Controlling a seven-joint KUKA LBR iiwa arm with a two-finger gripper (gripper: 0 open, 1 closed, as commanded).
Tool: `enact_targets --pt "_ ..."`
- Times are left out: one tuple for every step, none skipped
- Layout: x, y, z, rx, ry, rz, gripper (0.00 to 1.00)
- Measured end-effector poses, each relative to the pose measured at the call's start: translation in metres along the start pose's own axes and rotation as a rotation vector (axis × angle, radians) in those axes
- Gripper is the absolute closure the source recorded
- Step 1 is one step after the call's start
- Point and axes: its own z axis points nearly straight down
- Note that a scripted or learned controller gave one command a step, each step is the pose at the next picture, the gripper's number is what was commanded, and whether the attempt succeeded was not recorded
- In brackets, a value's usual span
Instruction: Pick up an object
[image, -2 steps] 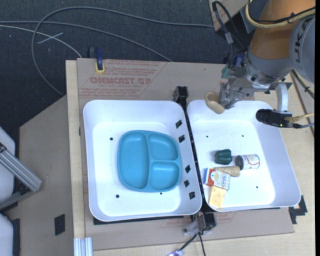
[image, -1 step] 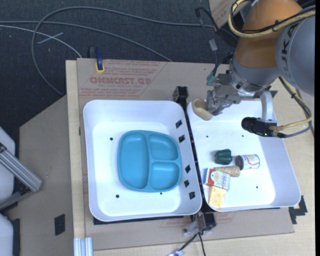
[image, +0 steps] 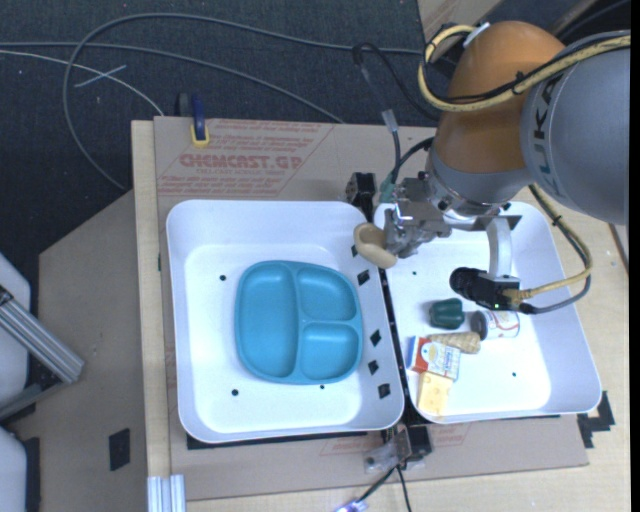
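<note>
1. Gripper (image: 400, 232): we see it low over the inner far corner of the right bin (image: 560, 385), hanging under the grey arm (image: 585, 110) with its orange band, which comes in from the table's right edge.
2. We cannot tell from this view how the gripper stands, since the metal hardware blocks it.
3. We find a tan, rounded object (image: 372, 247) just beside the gripper, lying over the seam where the two bins meet, near their far ends; we cannot say whether the gripper touches it.
4. In the right bin, we see a dark green object (image: 446, 313) near the middle, a tan cone-like piece (image: 462, 341) just nearer the front edge, and a flat yellow packet with a red and white label (image: 437, 375) near the bin's front inner corner.
5. A black part on a cable (image: 483, 286) hangs over the right bin, just beyond the green object.
6. In the left bin (image: 195, 300) we see a blue divided plate (image: 298, 322), lying flat at the middle.
7. We see both bins resting on a brown board (image: 250, 150) laid on the table.
</note>
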Motion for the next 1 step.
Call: enact_targets --pt "0.0555 -0.0187 0.0217 0.0 0.0 -0.001 1.0"
